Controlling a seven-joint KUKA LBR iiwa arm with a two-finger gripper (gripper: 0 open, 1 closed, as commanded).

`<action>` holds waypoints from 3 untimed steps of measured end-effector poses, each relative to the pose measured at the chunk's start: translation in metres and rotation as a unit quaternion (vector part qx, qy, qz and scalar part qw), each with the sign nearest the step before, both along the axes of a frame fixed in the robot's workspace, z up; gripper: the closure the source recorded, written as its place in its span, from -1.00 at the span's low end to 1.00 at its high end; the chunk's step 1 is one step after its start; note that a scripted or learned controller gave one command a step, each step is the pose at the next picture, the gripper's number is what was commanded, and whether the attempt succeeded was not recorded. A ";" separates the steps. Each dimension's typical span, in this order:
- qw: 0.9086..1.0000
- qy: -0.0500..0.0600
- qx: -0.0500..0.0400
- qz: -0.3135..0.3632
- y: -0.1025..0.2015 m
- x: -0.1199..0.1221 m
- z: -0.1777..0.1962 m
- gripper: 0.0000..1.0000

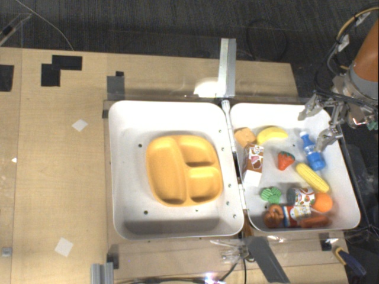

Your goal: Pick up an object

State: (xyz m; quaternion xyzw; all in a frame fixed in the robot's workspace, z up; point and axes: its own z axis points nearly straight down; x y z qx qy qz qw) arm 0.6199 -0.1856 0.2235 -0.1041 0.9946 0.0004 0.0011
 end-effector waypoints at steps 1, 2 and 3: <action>0.997 -0.001 0.000 -0.083 -0.019 0.030 -0.130 -1.00; 0.957 0.009 -0.001 -0.289 -0.020 0.046 -0.136 -1.00; 0.960 -0.004 0.000 -0.281 -0.019 0.033 -0.135 -1.00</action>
